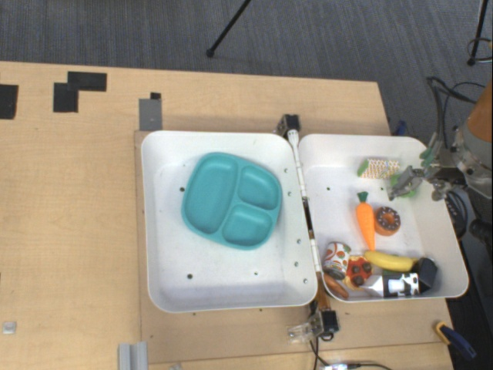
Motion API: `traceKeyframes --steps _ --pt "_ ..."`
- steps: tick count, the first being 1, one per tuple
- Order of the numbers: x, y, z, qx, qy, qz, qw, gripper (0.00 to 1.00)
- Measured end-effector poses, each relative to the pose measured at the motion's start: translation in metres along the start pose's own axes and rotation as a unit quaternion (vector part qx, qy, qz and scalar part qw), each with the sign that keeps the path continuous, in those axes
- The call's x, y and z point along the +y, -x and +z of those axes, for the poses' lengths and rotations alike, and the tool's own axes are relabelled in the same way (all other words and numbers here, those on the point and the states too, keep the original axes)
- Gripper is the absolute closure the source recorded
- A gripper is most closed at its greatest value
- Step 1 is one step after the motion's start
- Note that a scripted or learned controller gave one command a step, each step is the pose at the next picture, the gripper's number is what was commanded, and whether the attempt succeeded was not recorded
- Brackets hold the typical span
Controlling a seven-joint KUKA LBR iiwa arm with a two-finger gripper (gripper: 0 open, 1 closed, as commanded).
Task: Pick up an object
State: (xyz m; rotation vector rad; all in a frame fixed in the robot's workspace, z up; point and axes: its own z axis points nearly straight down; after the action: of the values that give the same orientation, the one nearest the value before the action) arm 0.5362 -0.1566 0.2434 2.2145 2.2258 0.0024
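Observation:
The right bin (331, 168) holds several small toys. An orange carrot (365, 222) lies beside a chocolate donut (386, 220). Below them are a yellow banana (389, 262), a black and silver bottle (402, 284) and a cluster of small patterned pieces (344, 266). A striped wafer (380, 167) lies near the bin's far side. My gripper (420, 185) hangs over the bin's right part, open, with nothing between its fingers. A small green object (408, 192) peeks out just under the left finger.
The left bin (166, 284) holds a teal divided plate (231, 199). A ridge with a black clamp (290, 123) separates the bins. Black markers (77, 89) sit on the wooden bench at the far left. Cables hang at the right edge.

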Motion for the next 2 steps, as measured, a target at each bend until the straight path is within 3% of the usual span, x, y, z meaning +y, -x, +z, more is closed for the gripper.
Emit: traceKeyframes --steps 1,2 --pt "0.032 -0.026 0.142 -0.003 0.010 0.000 0.9999 0.00" --pt "0.018 -0.016 0.148 -0.004 0.016 -0.001 0.9999 0.00"
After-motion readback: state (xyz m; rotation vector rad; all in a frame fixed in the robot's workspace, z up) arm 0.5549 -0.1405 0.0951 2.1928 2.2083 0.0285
